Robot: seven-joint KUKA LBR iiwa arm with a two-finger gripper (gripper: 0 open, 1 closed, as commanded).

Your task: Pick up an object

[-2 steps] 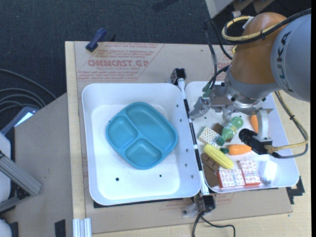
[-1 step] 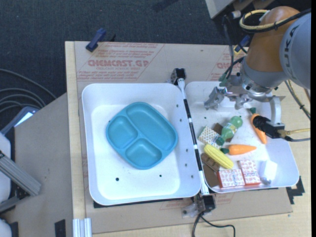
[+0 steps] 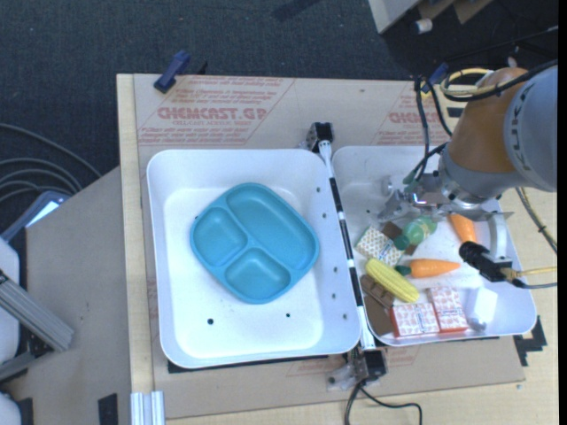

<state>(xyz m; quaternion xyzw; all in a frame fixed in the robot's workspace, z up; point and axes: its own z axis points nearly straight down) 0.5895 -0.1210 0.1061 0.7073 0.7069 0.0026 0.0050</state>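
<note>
The right bin (image 3: 356, 173) holds a heap of toy food. In it lie a yellow corn cob (image 3: 391, 281), an orange carrot (image 3: 432, 268), a green piece (image 3: 415, 232), a second orange piece (image 3: 462, 227), a checkered block (image 3: 376, 242) and two red-and-white boxes (image 3: 430, 312). My gripper (image 3: 400, 204) reaches in from the right and hangs low over the bin's far middle, just above and left of the green piece. Its metal tip is partly hidden by the wrist. I see nothing held in it.
A blue divided plate (image 3: 254, 242) lies in the left bin (image 3: 168, 264). A brown piece (image 3: 379, 301) and a white piece (image 3: 484, 306) rest at the right bin's near side. The arm's grey body (image 3: 496, 140) covers that bin's far right corner.
</note>
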